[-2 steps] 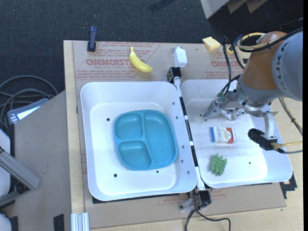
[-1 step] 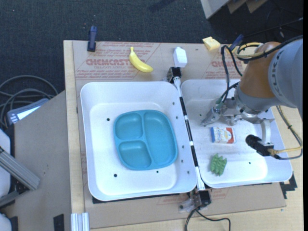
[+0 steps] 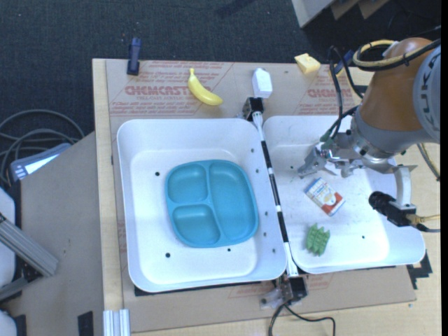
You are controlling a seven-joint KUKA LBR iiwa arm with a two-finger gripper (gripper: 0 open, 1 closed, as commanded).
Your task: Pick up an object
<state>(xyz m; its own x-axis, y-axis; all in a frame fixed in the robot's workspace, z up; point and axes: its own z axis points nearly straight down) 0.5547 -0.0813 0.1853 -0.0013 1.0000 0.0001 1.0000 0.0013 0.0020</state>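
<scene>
In the right bin point(image 3: 364, 250) lie a small white, blue and red box point(image 3: 324, 195) and a knobbly green object point(image 3: 317, 239) nearer the front. My gripper point(image 3: 327, 168) hangs over the bin's middle, just behind the box. Its two metal fingers point(image 3: 306, 167) are spread apart, open, with nothing between them. The box is just clear of the fingertips. The grey and orange arm reaches in from the right.
A blue divided plate point(image 3: 210, 203) sits in the left bin point(image 3: 140, 187). Behind the bins on the bench are a banana point(image 3: 203, 89), a white object point(image 3: 262, 82), a yellow block point(image 3: 306, 63) and a small blue item point(image 3: 134, 54).
</scene>
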